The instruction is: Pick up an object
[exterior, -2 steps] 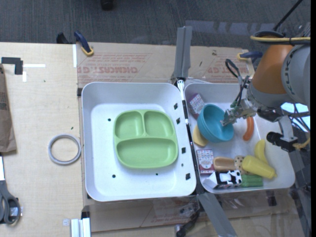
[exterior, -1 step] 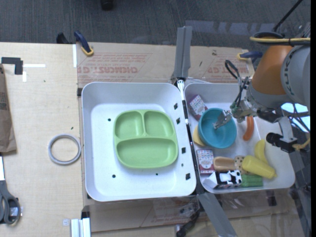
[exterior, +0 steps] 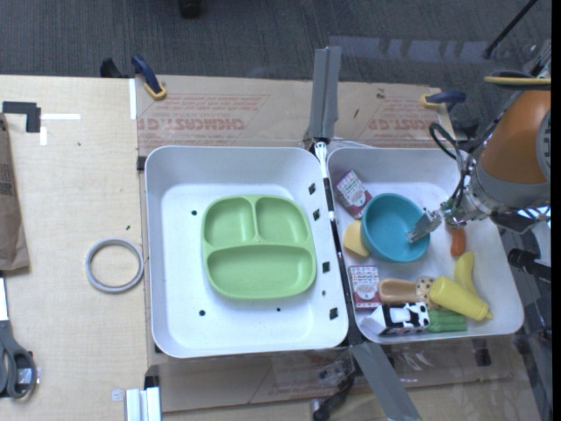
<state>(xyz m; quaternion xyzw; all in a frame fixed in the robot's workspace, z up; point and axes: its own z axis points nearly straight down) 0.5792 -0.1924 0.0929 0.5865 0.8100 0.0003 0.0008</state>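
Camera view: you see the grey arm's two-finger gripper (exterior: 424, 227) low over the round blue plastic bowl (exterior: 394, 227) in the right white bin (exterior: 508, 261). Its jaws sit at the bowl's right rim; whether they are open or closed you cannot tell. Left of the bowl, a green divided plastic plate (exterior: 259, 246) lies in the left white bin (exterior: 166, 261). A yellow plastic banana (exterior: 464, 268) lies right of the bowl.
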